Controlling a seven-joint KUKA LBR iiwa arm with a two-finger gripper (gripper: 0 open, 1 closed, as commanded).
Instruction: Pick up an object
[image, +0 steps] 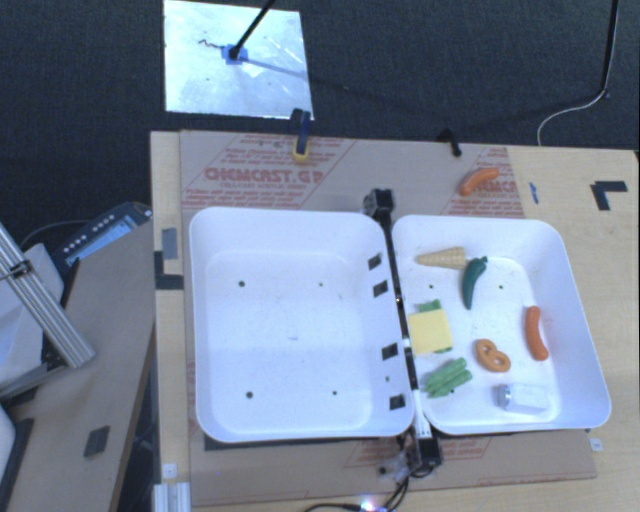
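White block (522, 398) lies crosswise in right bin (588, 300), orange sausage (537, 332) lengthwise beyond; claw state: cannot tell.

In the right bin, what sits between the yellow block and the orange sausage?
In the camera view, the pretzel lies between the yellow block and the orange sausage, slightly nearer the camera than both, on the right bin floor.
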